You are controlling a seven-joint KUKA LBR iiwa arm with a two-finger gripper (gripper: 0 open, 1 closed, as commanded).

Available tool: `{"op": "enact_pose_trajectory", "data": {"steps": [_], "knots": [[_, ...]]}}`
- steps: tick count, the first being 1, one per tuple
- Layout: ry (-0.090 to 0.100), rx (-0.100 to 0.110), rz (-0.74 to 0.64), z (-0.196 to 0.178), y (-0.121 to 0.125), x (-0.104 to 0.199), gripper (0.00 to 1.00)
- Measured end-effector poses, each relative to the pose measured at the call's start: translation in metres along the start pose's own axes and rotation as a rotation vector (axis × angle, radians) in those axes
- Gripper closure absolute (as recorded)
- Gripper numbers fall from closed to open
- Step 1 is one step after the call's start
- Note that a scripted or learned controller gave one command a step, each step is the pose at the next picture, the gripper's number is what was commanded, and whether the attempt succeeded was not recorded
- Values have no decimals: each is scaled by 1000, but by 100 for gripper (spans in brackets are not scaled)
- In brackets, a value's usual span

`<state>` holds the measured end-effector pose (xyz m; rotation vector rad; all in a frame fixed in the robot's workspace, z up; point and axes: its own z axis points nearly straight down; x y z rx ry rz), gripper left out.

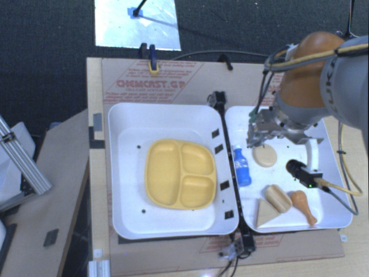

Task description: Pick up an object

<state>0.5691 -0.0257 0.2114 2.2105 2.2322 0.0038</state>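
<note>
Grey and orange-banded, the arm reaches from the right, bent down over the right shallow white bin. Its tool hangs just above the round beige biscuit-like disc; whether it is apart or together, I cannot tell.

Yellow divided plate in left bin; gripper at frame right above round cookie in right bin; blue bottle beside.

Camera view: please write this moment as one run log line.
arm: over right bin | gripper: above round cracker | blue bottle: lying beside divider | yellow tray: in left bin
</note>
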Motion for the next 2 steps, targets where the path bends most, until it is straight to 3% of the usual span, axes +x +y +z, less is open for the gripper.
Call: {"op": "enact_pose_trajectory", "data": {"steps": [2], "knots": [[0,0,0,-10,3,102,100]]}}
